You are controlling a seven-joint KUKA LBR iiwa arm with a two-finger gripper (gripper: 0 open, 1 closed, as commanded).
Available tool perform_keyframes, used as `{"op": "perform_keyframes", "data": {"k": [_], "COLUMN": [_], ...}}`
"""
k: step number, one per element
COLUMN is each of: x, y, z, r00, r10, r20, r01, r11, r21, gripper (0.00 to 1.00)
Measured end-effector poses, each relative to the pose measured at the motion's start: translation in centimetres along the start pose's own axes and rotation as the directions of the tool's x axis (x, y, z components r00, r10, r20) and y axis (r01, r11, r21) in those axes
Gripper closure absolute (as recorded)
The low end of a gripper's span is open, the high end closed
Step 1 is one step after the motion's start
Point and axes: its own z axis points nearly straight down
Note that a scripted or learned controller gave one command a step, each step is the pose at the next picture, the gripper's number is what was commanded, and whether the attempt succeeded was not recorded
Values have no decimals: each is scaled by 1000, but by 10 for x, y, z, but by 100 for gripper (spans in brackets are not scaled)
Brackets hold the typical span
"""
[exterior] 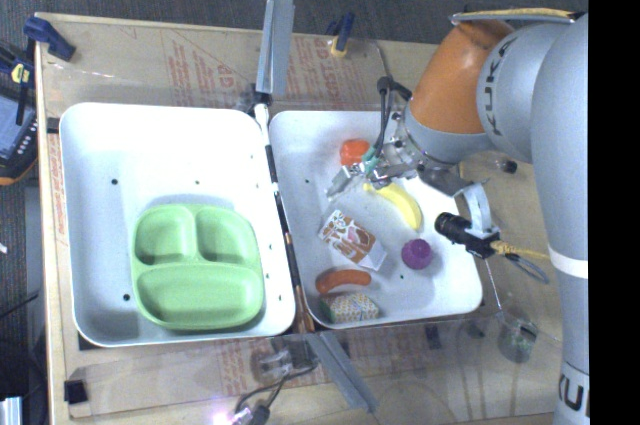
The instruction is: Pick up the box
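The box [348, 238] is a small white carton with orange-brown print. It lies tilted near the middle of the right bin [300, 213]. My gripper [362, 177] hangs above the upper middle of that bin, just up and right of the box and apart from it. It stands open, and nothing shows between its fingers. One finger points down-left toward the box and the other sits by the banana [402, 206].
Around the box lie an orange round piece [353, 151], a purple ball [417, 254], a red sausage [343, 280] and a patterned packet [351, 308]. A green divided tray [197, 267] fills the lower part of the left bin [90, 173]. The arm's bulk covers the right bin's upper right.
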Motion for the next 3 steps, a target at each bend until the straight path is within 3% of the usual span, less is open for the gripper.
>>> {"op": "perform_keyframes", "data": {"k": [1,2,3], "x": [36,-42,24], "y": [-36,-73,-87], "z": [65,-5,63], "r00": [976,997,988], "r10": [216,-79,-151], "r20": [16,3,16], "r01": [-216,79,152], "r11": [976,997,988], "r21": [-37,-2,-16], "gripper": [0,0,0]}}
